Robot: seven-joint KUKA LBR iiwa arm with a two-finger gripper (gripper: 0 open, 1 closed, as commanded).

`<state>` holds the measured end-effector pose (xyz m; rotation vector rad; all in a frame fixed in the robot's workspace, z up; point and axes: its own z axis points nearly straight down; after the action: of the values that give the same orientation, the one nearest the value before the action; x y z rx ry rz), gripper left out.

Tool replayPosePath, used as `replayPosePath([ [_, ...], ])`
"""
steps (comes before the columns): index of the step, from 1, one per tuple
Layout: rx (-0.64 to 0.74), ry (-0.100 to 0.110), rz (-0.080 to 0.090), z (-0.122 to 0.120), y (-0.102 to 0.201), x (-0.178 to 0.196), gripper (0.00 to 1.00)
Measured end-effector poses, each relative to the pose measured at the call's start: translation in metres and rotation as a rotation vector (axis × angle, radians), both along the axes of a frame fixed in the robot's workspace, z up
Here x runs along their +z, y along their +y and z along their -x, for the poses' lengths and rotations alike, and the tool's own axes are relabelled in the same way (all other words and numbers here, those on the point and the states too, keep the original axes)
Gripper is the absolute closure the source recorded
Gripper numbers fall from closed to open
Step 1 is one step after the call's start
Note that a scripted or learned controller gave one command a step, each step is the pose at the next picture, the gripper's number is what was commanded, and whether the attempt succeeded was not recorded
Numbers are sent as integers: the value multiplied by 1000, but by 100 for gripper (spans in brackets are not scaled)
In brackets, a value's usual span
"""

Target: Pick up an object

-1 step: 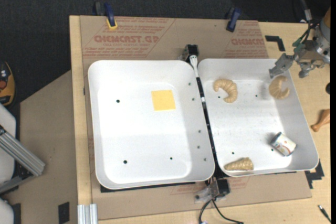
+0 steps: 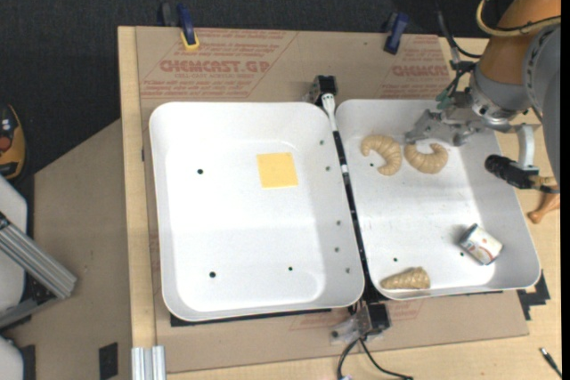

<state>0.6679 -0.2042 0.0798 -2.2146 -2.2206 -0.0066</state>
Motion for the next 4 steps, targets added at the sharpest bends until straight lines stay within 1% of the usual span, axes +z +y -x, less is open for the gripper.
replayPosePath([
  [1,0,-3,7,0,-3,6,0],
  [2,3,1,4,1,60,5,0],
  [3,1,2,5,7,98,5,0],
  [4,-1,-2,7,6,95,16,100],
])
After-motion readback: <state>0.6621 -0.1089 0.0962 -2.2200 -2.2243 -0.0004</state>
